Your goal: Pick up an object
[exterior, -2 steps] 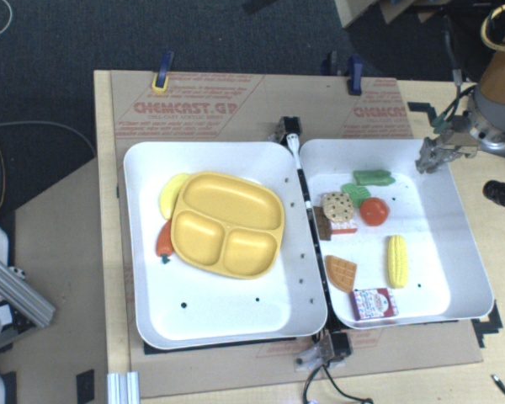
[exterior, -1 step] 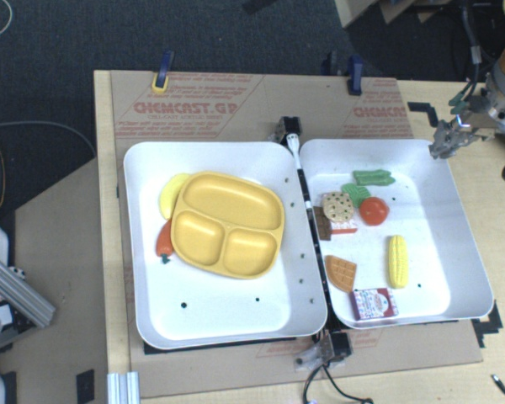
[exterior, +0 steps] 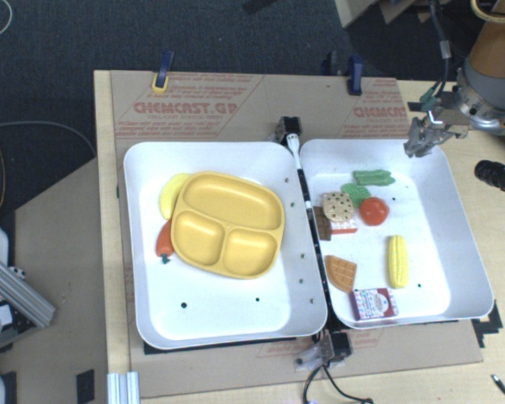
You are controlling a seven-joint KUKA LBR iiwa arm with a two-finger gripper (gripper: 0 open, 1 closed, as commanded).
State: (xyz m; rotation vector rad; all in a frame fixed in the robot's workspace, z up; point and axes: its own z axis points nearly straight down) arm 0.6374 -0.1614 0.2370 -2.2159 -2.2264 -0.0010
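**Operator:** Camera view. Report the position and state of the tool.

**Technician:** The grey two-finger gripper sits at the upper right of the frame, above the top rim of the right-hand shallow white bin. Whether it is released or clenched cannot be told at this size. Nothing is visible in its grip.

**Operator:** Locate the candidate objects.

**Technician:** All lie in the right-hand bin, right of centre frame: a green plastic pod, a red round tomato, a speckled cracker-shaped piece, a yellow corn cob, a tan waffle piece and a small red-and-white box. The left-hand white bin holds a yellow three-compartment tray.

**Operator:** Step in hand?

**Technician:** Judged as the approach; no pick is made yet. The next move calls for travel inward from the rim, alignment over one object, then descent. The green pod is nearest; the corn cob stands well apart from its neighbours.
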